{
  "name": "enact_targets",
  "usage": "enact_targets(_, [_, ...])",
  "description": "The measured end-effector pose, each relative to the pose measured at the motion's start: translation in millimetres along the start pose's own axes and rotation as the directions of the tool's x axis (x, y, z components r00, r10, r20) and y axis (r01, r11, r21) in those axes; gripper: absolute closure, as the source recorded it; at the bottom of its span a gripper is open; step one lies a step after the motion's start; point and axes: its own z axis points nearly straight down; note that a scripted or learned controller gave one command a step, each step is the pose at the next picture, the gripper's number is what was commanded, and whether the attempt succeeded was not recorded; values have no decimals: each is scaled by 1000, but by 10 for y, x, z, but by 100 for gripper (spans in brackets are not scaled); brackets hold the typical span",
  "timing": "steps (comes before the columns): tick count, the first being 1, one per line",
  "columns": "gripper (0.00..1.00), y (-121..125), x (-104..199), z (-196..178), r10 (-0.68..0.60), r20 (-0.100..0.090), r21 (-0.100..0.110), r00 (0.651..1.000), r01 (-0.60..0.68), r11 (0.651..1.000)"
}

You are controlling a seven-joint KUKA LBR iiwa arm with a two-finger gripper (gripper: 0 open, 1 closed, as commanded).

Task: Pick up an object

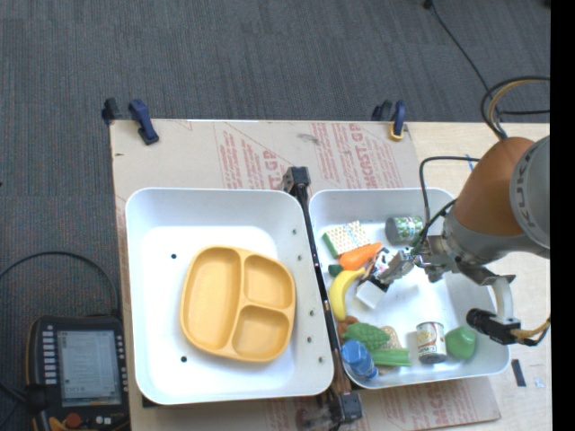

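Note:
The right bin (422, 371) holds a jumble of small objects. An orange carrot (360, 255) and a yellow banana (340, 291) lie at its left side, with a white piece (370, 294) beside the banana. My gripper (388, 268) hangs low over this cluster, just right of the carrot and above the white piece. It looks black and white from here, and I cannot tell whether anything is in it. A green-checked pack (346, 238) lies behind the carrot.
A green-labelled can (406, 229) lies at the right bin's back. Along its front sit a blue item (359, 362), green vegetables (370, 339), an upright tin (431, 341) and a green lump (461, 342). In the left bin (157, 214) rests a yellow divided plate (238, 303).

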Motion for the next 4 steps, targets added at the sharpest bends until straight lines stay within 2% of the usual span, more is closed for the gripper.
enact_targets(1, [0, 42, -29, -11, 7, 13, -19, 1000, -6, 1000])
enact_targets(2, [0, 80, -41, 121, 4, 4, 15, 1000, -4, 1000])
enact_targets(3, [100, 76, -35, 47, 2, 1, 20, 1000, -2, 1000])
enact_targets(4, [0, 74, -35, 51, 2, 1, 21, 1000, -2, 1000])
